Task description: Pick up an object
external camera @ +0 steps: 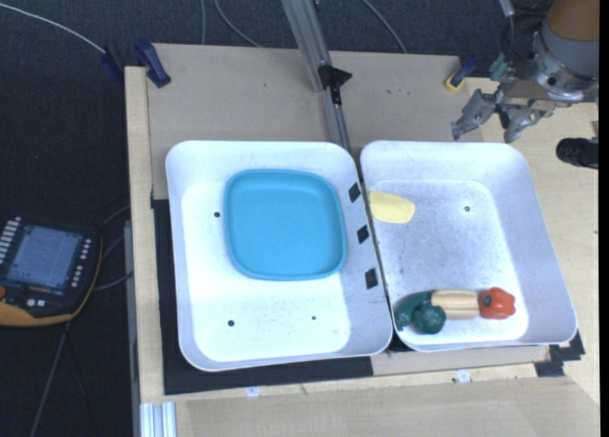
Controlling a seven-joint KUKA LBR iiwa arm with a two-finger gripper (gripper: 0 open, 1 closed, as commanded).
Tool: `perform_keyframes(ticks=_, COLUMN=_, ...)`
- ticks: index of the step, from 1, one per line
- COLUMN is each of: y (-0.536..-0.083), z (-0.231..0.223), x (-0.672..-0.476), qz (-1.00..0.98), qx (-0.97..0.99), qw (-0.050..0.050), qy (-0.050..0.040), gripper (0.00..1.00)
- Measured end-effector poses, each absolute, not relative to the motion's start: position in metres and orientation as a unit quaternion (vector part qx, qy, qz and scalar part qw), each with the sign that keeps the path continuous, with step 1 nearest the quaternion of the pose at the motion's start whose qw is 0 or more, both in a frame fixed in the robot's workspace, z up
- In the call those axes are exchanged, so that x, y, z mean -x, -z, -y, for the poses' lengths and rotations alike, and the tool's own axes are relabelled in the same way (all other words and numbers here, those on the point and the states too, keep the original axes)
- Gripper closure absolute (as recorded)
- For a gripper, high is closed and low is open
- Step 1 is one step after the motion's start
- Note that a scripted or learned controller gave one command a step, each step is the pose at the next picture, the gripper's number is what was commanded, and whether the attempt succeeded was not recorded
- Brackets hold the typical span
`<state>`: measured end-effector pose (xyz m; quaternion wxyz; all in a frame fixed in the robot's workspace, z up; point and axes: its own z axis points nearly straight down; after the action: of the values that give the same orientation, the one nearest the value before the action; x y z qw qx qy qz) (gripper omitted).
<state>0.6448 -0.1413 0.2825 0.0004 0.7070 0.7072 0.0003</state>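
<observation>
Now we look down on the table (pixel 247 92), which carries two shallow white bins side by side. Our claw (pixel 495 121) hangs at the upper right, over the bare wood just beyond the far rim of the right bin (pixel 533 226), and it is not above any object. Its two fingers (pixel 468 121) stand apart, spread open, and we see nothing between them, so it grasps nothing. Above the claw we see the grey wrist and the orange band of the arm (pixel 576 7).

Inside the right bin lie the things that can be picked. A pale yellow piece (pixel 392 208) rests near the far left corner, close to the wall that meets the other bin. Along the near wall three things lie in a row: a dark green object (pixel 422 314) on the left, a tan cylinder (pixel 455 304) in the middle, and a red round object (pixel 496 303) on the right. They appear to touch each other. All of them are well apart from the claw.

The left bin (pixel 190 235) holds a blue plate (pixel 284 224) with rounded corners, lying flat toward its far side. A metal pole (pixel 304 26) runs at a slant from the top toward the gap between the bins. On the dark floor at the left we see a handheld control pad (pixel 43 264).
</observation>
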Motion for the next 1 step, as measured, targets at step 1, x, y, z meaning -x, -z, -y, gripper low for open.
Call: perform_keyframes(ticks=1, y=-0.2342, z=0.1496, x=-0.6397, qz=-0.707, qx=-0.707, qw=-0.001, qy=0.0011, gripper=0.00)
